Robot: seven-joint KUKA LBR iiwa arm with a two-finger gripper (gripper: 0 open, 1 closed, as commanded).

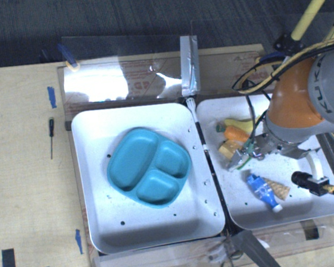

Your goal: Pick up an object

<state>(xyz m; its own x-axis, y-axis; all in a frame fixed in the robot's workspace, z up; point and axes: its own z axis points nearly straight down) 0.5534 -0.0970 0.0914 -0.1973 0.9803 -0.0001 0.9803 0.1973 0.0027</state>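
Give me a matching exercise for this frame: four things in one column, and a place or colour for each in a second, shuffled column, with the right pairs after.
Things:
1. divided plate
2. blue tube
3. carrot
4. end effector

Descriptions:
A. orange, near the right bin's far left corner
B. light blue, in the left bin
C. over the right bin's left part, beside the small items
D. white cap, lying in the right bin's near half

Pairs: 1-B, 2-D, 3-A, 4-C
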